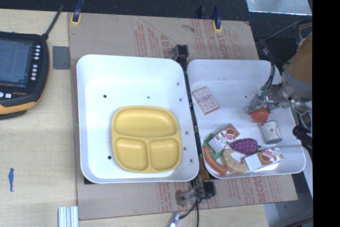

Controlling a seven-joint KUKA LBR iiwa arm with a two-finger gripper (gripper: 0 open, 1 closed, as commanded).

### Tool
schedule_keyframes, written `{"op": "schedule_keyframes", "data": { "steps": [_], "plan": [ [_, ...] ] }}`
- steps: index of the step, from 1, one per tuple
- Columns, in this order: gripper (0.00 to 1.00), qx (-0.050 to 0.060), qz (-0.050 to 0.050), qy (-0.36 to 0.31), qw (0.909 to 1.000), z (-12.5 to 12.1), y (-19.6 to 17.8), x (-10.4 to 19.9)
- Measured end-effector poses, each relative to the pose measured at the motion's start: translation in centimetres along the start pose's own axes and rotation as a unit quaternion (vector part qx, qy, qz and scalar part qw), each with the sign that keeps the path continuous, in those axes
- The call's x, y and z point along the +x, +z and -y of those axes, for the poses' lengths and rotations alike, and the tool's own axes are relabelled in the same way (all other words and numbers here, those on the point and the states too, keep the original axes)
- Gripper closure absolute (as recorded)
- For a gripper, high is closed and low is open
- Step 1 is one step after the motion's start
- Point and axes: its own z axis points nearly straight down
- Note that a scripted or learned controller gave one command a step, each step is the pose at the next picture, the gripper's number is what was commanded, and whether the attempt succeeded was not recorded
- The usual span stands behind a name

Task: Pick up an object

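My gripper (262,103) reaches in from the right and hangs low in the right bin (228,69), near its right wall. A small red round object (260,115) lies directly under the gripper tip, touching or nearly touching it. Just below it sits a small grey can (271,132) on its side. Further toward the front lie a bunch of purple grapes (244,145), a white and red carton (224,137), a hot dog (213,161), a pale bread piece (234,162) and a second carton (270,157). A flat pink packet (205,99) lies apart at the left.
The left bin (93,77) holds a yellow divided plate (146,138). A tablet-like pendant (18,69) rests on the bench at the far left. Clamps (217,16) hold the cardboard base at the back. The grey arm (300,69) stands over the right bin's right edge.
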Motion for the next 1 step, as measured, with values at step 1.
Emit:
{"op": "schedule_keyframes", "data": {
  "steps": [1],
  "plan": [
    [1.00,-0.001,-0.001,0.001,1.0000,-2.31,-5.36,8.93]
  ]
}}
